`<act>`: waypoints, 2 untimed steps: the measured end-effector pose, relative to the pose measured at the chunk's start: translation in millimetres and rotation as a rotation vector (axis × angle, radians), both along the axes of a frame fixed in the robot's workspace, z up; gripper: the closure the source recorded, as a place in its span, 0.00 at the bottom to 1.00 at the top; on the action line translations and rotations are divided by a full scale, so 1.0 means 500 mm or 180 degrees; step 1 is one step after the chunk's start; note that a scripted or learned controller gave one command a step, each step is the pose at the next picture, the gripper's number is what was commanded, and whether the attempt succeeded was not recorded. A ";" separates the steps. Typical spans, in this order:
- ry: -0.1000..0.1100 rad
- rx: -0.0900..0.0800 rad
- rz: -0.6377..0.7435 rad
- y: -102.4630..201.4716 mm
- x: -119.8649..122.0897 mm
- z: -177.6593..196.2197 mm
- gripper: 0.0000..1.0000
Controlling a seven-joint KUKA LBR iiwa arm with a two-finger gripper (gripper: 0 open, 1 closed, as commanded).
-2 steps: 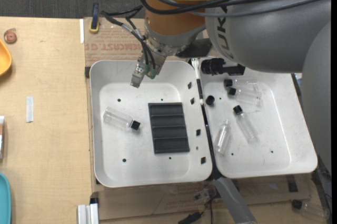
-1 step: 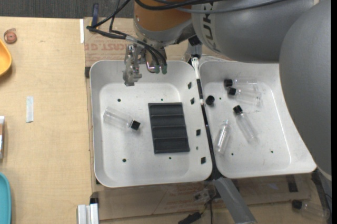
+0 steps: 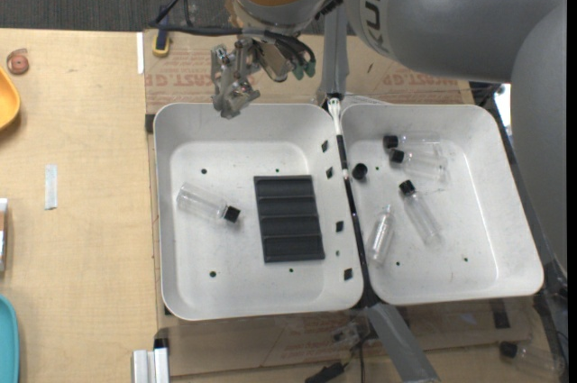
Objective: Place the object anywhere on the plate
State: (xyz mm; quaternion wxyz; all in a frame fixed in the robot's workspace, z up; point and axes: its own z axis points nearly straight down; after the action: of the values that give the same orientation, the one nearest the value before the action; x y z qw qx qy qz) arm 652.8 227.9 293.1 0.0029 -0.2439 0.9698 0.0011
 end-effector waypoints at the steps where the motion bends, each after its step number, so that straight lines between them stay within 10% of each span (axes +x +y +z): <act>1: -0.0002 -0.0004 0.1150 0.001 0.015 0.049 1.00; 2: -0.0018 0.0008 0.1124 -0.003 0.019 0.070 1.00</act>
State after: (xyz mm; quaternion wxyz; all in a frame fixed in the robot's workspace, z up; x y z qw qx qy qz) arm 662.2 226.3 327.9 0.0057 -0.4104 0.9119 0.0022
